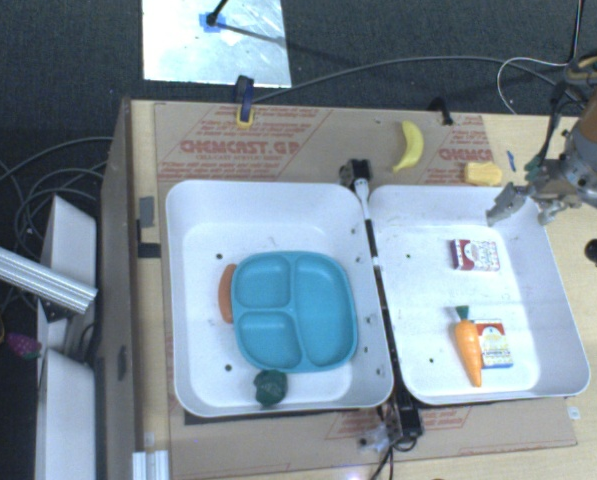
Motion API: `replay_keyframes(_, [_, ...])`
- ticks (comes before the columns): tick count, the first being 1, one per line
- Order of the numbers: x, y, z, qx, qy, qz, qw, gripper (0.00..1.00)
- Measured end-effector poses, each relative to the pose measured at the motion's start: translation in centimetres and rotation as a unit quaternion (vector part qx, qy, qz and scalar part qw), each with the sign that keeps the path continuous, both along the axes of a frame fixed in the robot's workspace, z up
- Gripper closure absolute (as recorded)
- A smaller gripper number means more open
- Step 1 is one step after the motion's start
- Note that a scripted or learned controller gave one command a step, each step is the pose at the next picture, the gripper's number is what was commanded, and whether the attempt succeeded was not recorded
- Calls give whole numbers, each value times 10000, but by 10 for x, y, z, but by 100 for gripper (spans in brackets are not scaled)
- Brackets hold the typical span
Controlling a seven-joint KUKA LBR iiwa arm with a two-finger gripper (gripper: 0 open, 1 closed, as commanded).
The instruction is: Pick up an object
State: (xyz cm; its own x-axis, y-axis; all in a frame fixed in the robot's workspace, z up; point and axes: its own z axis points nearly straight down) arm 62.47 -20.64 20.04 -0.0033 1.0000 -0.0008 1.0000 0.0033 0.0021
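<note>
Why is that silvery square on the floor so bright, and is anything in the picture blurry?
In the camera view the foil sheet glares white from the overhead light; the bins are evenly lit with soft shadows; the gripper at the right looks slightly smeared.

You have the gripper (526, 204) over the upper right corner of the right bin (418, 268), fingers spread, nothing between them. Below it lie a red-and-white box (475, 255), a carrot (467, 348) and a small carton (492, 344). The left bin (193, 268) holds a blue divided plate (293, 309).
</note>
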Motion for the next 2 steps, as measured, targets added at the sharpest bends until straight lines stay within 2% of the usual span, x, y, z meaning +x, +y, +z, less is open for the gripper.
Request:
replay_keyframes(1, [-65, 17, -60, 5, 12, -9, 10000, 0])
replay_keyframes(2, [-123, 57, -116, 4, 3, -11, 10000, 0])
